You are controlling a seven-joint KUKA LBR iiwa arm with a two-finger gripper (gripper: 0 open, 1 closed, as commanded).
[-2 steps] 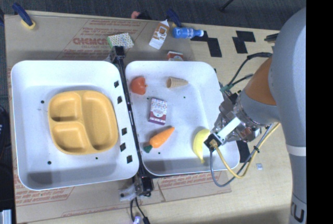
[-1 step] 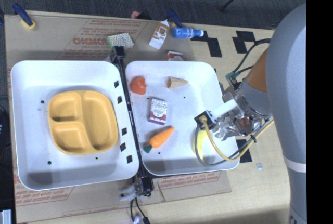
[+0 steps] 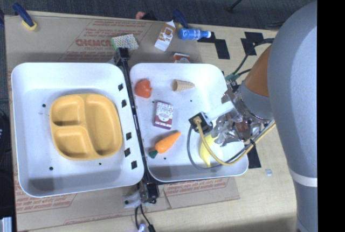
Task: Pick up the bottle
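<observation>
Blue plastic marks the bottle [image 3: 194, 34], which lies on its side on the cardboard-covered counter [image 3: 81, 42] behind the right bin [image 3: 215, 77], outside both bins and just beside a small white carton [image 3: 165, 36]. The gripper [image 3: 226, 134] hangs low over the front right corner of the right bin, well apart from the bottle, amid a tangle of yellow and black cables [image 3: 207, 155]; whether its fingers are spread or pressed together I cannot tell, as the wrist hardware hides them. A yellow object, perhaps a banana [image 3: 205, 151], lies partly under that hardware. Elsewhere in the right bin sit a red tomato [image 3: 143, 88], an ice-cream cone [image 3: 183, 85], a small maroon box [image 3: 163, 114] and an orange carrot [image 3: 166, 142]. The left bin [image 3: 32, 80] holds a yellow divided plate [image 3: 86, 126].
</observation>
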